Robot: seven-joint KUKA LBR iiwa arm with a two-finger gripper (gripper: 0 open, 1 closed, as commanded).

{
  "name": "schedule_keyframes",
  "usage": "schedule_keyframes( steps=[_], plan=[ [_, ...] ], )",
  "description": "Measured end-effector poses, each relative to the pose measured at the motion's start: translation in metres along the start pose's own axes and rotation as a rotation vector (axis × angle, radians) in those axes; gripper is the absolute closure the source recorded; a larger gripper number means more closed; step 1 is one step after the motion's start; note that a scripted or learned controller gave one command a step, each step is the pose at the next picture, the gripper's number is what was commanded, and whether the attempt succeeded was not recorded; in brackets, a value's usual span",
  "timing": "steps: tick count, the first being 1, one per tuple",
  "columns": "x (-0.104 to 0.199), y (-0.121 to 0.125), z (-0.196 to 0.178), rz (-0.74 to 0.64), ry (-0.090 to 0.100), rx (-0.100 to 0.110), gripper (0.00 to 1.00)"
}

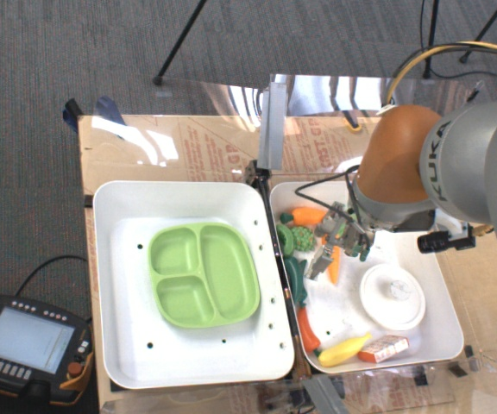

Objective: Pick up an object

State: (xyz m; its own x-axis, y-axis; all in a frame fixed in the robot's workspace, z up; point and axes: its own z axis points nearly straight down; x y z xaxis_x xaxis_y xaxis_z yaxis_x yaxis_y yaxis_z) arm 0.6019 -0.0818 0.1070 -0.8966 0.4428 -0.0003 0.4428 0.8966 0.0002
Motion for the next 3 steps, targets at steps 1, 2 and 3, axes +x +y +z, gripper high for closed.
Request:
schedule_keyframes(
  steps=[1,2,3],
  plan=[
    [0.04,-0.03,0.021,0.048,0.004,0.002,0.0],
    [0.004,-0.004,0.019,-0.005,-0.002,0.001,0.0],
    [0.009,-0.008,0.019,0.078,-0.002,0.002,0.0]
  ],
)
